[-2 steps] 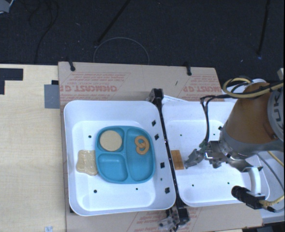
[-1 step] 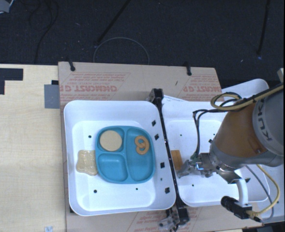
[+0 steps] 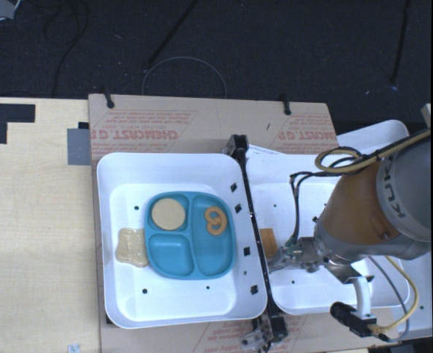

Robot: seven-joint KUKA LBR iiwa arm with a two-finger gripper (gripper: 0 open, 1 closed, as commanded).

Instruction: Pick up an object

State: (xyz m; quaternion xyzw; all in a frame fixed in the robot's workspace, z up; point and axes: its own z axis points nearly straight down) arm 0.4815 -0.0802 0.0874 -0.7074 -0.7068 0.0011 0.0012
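Note:
A blue divided plate [image 3: 190,235] lies in the left bin [image 3: 128,171]. One of its compartments holds a round tan cookie [image 3: 167,214], another a small pretzel [image 3: 215,220]. A pale beige slice [image 3: 132,247] rests against the plate's left edge. In the right bin [image 3: 304,311], a small orange-brown block [image 3: 267,240] lies close to the left wall. My gripper [image 3: 284,258] hangs low over that bin, just right of and below the block. The wrist and the orange band above it hide much of the bin floor.
A black divider with clips [image 3: 249,226] runs between the two bins. Both bins sit on a cardboard sheet [image 3: 209,123] on the light wooden bench [image 3: 32,226]. Cables [image 3: 392,322] loop off the arm at the lower right.

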